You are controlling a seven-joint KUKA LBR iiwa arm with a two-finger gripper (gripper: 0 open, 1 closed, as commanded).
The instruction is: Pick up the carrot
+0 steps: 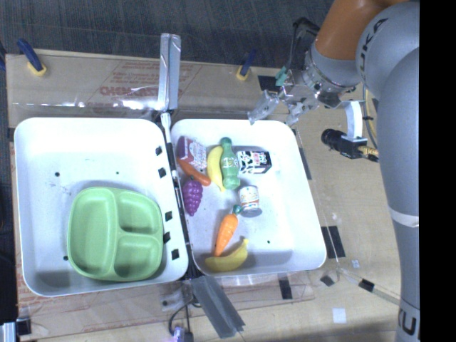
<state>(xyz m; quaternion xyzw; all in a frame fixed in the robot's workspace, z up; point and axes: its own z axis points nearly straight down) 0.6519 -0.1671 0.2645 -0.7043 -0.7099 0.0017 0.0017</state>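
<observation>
Carrot [226, 232]: orange, green top, lying in the right bin [303, 198], in its near half, tilted with the green end toward the far right. Its near tip is touching or just over a banana [228, 258] that lies along the near wall of the same bin.

Small can or jar [249, 199]: just beyond the carrot's green end, upright or nearly so.

Green bottle [229, 164]: far half of the right bin, lying lengthwise. A second banana [215, 165] lies just left of it, touching. A small black-and-white carton [254, 161] sits just right of the bottle.

Second carrot-like orange piece [194, 170]: at the bin's left wall, tilted. A purple packet [184, 148] lies just beyond it; a bunch of purple grapes [193, 194] lies just nearer.

Left bin [35, 155]: holds a green divided plate [114, 232] with three compartments, in its near half.

Gripper [273, 110]: above the far rim of the right bin, well apart from the carrot, grasping nothing; its fingers [258, 112] are spread apart. Arm [385, 55]: grey with an orange band, reaching in from the right.

Bench [92, 77]: brown board surface, with blue clamps [32, 57] at the far edge.
</observation>
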